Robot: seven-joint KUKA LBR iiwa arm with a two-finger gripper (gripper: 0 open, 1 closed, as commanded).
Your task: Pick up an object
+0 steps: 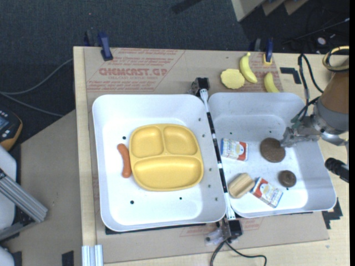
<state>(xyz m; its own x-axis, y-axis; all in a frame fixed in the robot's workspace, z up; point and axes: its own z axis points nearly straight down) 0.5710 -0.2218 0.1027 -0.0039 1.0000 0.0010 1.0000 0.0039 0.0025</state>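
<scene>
Hand (289, 139) is down in the right bin (310, 201), and the large brown disc (272, 149) sits just to its left, nearly touching (whether the hand is clenched or released, I cannot tell). Round, so no long axis to line up.

1. the board (138, 71) behind the bins bore red print reading "chemcast gp" in large letters, with smaller red lines above and below it too fine to read.
2. a faint slanted strip of the same red print ran along the board's left part, unreadable.
3. the carton (233, 149) in the right bin had a red and blue label, its words too small to read.
4. the second carton (267, 192) likewise showed red marks, illegible.
</scene>
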